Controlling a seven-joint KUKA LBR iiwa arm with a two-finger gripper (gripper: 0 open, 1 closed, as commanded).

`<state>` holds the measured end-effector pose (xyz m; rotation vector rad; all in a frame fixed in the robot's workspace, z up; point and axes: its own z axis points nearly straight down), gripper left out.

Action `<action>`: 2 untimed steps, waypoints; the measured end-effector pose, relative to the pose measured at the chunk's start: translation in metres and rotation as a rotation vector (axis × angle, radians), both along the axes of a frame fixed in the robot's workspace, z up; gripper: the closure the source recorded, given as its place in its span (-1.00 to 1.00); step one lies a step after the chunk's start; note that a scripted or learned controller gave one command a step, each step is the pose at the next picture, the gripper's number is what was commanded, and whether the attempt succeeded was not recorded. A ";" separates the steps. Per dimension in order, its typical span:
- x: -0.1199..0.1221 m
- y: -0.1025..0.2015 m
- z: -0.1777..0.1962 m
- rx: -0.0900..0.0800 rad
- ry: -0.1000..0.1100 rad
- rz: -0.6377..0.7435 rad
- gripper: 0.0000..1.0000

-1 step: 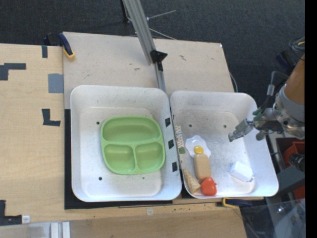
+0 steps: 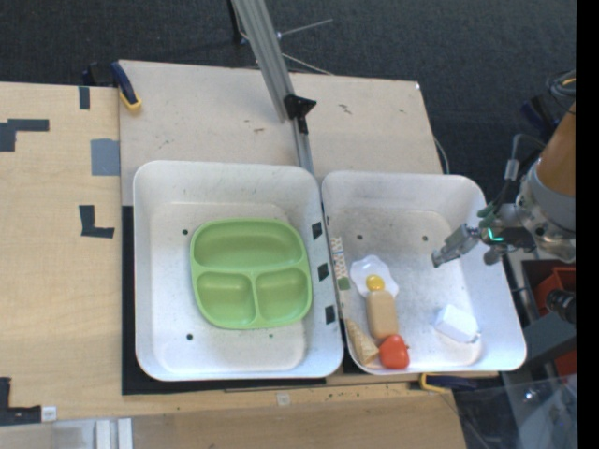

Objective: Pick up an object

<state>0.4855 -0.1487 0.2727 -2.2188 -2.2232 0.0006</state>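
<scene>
The right bin [image 2: 402,190] holds several toy foods near its front left. There is a white fried egg with a yellow yolk [image 2: 372,277], a tan bread roll [image 2: 381,314], a red tomato [image 2: 394,352] and a tan wedge [image 2: 362,342]. A white and pale blue piece [image 2: 458,325] lies at the front right. My gripper [image 2: 465,253] hovers over the right side of this bin, up and right of the egg. Its two fingers stand apart and open, with nothing between them.
The left bin [image 2: 150,251] carries a green three-compartment plate [image 2: 251,271]. A metal pole [image 2: 267,45] slants down to the divide between the bins. Behind the bins lies a bare board, and to the left a wooden bench with tape marks.
</scene>
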 end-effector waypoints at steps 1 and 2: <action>0.007 -0.004 -0.049 0.000 0.005 -0.002 -1.00; 0.005 -0.014 -0.101 0.001 0.006 -0.002 -1.00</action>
